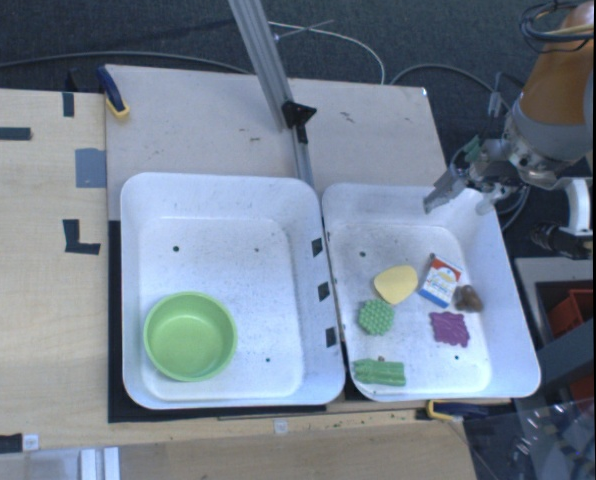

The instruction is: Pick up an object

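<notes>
Nearest me, in the right shallow white plastic bin (498, 268), a green ridged oblong toy (379, 372) lies along the front edge. Behind it sit a green bumpy round toy (376, 316), a yellow rounded foam piece (396, 284), a purple flat jagged piece (449, 327), a small brown lump (468, 298) and a small white box with red and blue print (440, 281), all clustered mid-bin, none gripped. The left shallow white bin (218, 208) holds a lime-green plastic bowl (190, 336) at its front left corner. Further back, I see my grey two-finger hand (461, 190) hanging above the right bin's far right corner, well apart from the objects, touching nothing. Fingers look spread, with nothing between them. Pale wooden counter (38, 268) under it all.
</notes>
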